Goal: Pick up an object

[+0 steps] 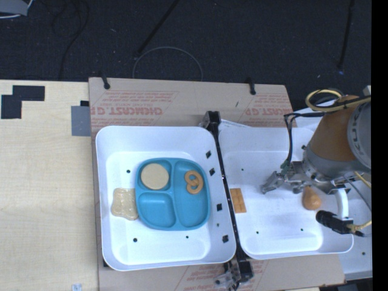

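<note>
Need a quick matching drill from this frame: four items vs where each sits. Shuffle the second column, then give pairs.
Items:
1. round cracker
2. pretzel
3. pale sponge-like piece
4. orange-brown lump

Places:
A. right bin, beside the end effector
B. blue tray, upper left compartment
C. left bin floor, against the tray's left edge
D. blue tray, upper right compartment

Pairs: 1-B, 2-D, 3-C, 4-A

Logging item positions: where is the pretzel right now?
The small brown pretzel lies in the upper-right compartment of the blue divided plastic tray, in the left white bin.
</note>
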